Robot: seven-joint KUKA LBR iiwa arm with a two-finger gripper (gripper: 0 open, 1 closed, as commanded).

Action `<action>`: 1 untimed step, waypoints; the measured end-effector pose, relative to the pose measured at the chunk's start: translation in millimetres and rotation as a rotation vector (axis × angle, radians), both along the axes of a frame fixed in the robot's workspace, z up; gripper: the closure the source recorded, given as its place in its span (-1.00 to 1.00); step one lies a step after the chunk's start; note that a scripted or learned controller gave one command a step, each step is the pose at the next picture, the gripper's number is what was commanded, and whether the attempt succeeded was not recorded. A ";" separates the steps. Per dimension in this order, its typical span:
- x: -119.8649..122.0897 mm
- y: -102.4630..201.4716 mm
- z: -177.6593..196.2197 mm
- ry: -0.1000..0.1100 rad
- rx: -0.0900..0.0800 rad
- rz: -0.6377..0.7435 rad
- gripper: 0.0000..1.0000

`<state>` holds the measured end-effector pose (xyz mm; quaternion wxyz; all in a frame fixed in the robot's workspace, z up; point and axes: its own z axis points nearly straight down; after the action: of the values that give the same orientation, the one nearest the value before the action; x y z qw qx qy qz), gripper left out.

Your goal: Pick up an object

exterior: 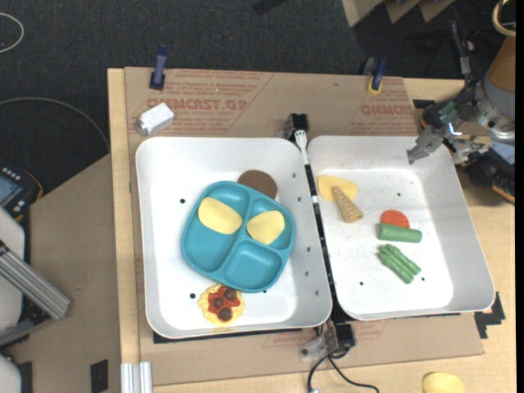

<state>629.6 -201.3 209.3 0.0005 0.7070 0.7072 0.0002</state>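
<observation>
— Where is the gripper point(427, 144)?
— At the far right corner of the right bin point(458, 295), over its rim. It holds nothing, and whether it stands apart or together I cannot tell from this angle.
— And what lies in that bin?
— An ice-cream cone point(350, 207) pointing away from a yellow wedge point(336, 188) that touches it, near the bin's left wall. Further right, a small red piece point(395, 218) touches a green pod point(399, 234), and just below them lies a green bundle of beans point(398, 263), tilted. All of them are well apart from the gripper.
— The left bin point(155, 219)?
— A blue sectioned plate point(237, 236) sits in the middle, with two yellow pieces point(219, 215) in its upper compartments. A brown disc point(259, 182) peeks from behind the plate's far edge, and a small pizza slice point(221, 303) lies by its near edge, partly under it.
</observation>
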 end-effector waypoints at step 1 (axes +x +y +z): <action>0.9 -0.1 11.4 -0.004 -0.001 0.001 1.00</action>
<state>630.5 -201.4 220.7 0.0025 0.7066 0.7076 0.0011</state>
